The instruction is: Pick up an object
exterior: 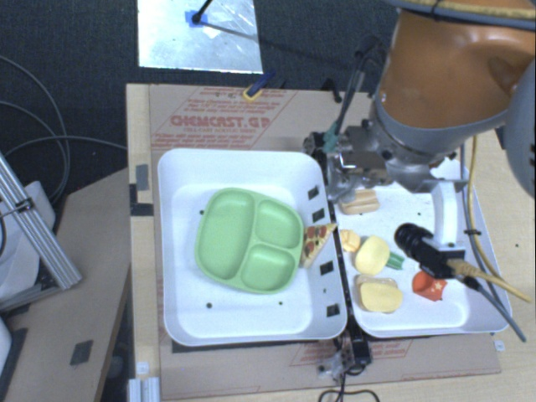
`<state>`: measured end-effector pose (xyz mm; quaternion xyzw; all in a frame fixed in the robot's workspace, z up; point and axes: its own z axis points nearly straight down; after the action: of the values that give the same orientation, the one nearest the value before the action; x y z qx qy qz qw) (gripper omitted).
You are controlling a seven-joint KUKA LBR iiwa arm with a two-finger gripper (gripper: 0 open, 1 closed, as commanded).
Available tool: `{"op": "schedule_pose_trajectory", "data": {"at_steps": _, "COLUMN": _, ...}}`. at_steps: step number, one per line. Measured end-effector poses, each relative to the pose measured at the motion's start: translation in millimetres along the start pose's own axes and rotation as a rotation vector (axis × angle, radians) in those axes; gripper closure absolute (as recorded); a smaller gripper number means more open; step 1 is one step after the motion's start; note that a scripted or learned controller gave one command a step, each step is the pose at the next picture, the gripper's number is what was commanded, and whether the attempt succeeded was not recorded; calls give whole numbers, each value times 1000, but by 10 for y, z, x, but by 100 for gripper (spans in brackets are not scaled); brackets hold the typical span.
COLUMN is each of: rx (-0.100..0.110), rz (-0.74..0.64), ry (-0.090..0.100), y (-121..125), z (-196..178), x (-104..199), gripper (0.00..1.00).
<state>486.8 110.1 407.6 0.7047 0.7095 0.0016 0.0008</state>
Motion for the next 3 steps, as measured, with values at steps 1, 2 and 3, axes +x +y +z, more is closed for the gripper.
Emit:
{"op": "schedule_pose_trajectory", "data": {"at_steps": 1, "rx": -7, "rz": 1, "ry": 1, "y": 4, "z": -732, "x": -129, "gripper": 100}}
{"op": "schedule_pose_trajectory", "data": {"at_steps": 2, "rx": 6, "rz": 2, "ry": -2, "y": -3, "z": -101, "x": -4, "gripper": 100}}
{"op": "schedule_pose_trajectory", "data": {"at_steps": 3, "rx": -2, "rz": -6, "ry": 0, "y": 8, "z": -246, "x": -10, "gripper": 100}}
